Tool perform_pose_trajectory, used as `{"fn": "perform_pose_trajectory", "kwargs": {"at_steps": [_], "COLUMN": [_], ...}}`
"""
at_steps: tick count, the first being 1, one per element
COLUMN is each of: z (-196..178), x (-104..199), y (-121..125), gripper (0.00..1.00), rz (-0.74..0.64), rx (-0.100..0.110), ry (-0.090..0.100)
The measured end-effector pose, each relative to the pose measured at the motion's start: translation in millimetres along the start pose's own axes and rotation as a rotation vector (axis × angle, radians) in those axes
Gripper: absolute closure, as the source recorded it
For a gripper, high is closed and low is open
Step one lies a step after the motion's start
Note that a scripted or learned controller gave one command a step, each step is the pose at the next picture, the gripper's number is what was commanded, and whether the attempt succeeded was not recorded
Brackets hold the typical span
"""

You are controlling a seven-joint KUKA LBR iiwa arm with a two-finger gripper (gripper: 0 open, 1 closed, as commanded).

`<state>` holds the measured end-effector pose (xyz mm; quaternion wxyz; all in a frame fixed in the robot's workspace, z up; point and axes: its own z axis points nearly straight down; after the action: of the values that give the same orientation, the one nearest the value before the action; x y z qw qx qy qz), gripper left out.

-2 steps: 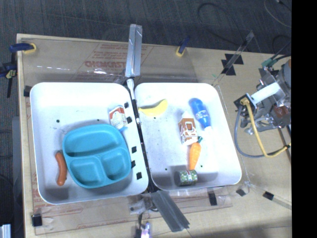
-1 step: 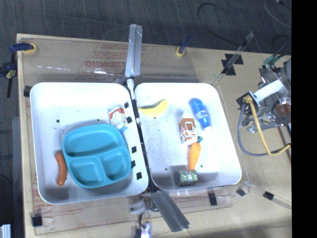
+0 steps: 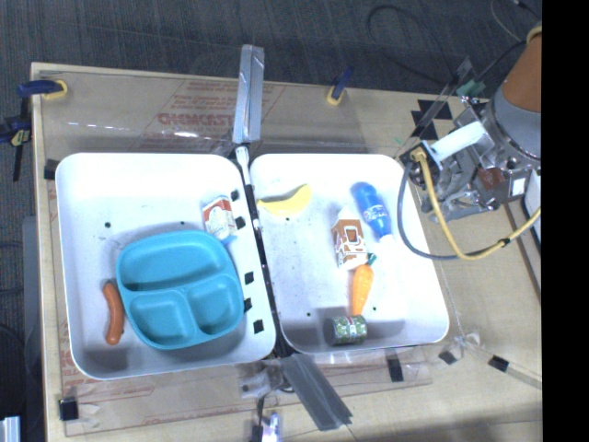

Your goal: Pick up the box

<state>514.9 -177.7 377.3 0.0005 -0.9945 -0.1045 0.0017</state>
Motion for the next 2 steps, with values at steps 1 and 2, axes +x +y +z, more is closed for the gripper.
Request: {"fn": "perform_pose_trajectory", "kwargs": {"at_steps": [1,2], "z": [-55.4,34.0], "x": [-22.6,-37.2], "y": [27.5,-9.4], "gripper": [1.00,1.00], "rz": [0.001,-0.024], "rx": [0.002,0.002], "ry": [0.001,-0.002]}}
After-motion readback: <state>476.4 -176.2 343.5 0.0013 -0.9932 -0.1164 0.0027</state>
